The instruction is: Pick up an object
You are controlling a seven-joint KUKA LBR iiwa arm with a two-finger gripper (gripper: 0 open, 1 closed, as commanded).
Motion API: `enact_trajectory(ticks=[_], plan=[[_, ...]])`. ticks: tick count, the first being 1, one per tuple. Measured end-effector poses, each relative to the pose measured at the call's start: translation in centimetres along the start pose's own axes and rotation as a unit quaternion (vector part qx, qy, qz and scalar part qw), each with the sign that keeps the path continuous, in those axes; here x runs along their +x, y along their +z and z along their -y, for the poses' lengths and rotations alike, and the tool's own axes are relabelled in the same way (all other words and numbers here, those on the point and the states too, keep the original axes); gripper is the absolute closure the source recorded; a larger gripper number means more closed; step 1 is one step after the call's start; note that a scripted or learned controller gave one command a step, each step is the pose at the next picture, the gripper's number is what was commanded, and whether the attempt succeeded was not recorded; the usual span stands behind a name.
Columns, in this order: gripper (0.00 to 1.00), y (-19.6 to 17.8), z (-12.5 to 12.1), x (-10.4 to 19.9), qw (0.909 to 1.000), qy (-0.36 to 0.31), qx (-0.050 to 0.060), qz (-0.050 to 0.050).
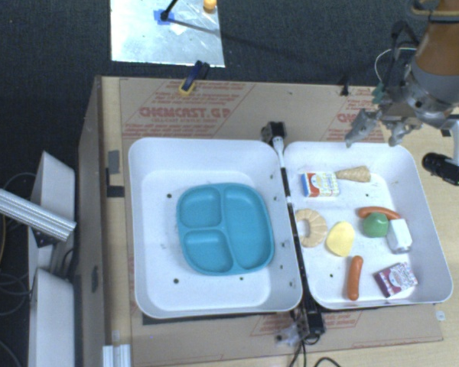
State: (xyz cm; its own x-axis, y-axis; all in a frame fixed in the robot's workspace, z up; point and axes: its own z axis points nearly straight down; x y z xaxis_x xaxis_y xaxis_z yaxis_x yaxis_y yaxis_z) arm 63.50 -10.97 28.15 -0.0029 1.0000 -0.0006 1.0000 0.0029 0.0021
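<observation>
My gripper (376, 131) hangs above the far rim of the right bin (428, 228), its two fingers spread apart with nothing between them. In that bin lie a small red-and-white carton (319, 183), a tan cone (353, 174), a ring-shaped pastry (311, 227), a yellow lemon-like piece (340, 238), a green ball (375, 225) on an orange sausage (379, 212), a white block (400, 235), another orange sausage (354, 277) and a dark red packet (395, 279). The cone is the nearest item, just below the gripper.
The left bin (153, 205) holds a blue divided plate (224, 228). A black clamp (275, 134) sits where the bins meet at the far side. A black fixture (447, 167) juts in at the right edge. Brown cardboard (237, 109) surrounds the bins.
</observation>
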Motion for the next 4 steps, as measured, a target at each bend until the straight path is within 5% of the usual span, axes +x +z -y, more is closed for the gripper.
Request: enact_trajectory(ticks=[1, 2, 3, 4], plan=[[0.0, 16.2, 4.9, 1.3, 1.0, 0.001, 0.003, -0.001], [0.0, 14.4, 4.3, -2.6, 1.0, 0.001, 0.0, 0.0], [0.0, 19.7, 9.4, -1.3, 1.0, 0.0, 0.001, -0.002], [1.0, 18.7, 9.3, -1.4, 1.0, 0.0, -0.001, -0.001]])
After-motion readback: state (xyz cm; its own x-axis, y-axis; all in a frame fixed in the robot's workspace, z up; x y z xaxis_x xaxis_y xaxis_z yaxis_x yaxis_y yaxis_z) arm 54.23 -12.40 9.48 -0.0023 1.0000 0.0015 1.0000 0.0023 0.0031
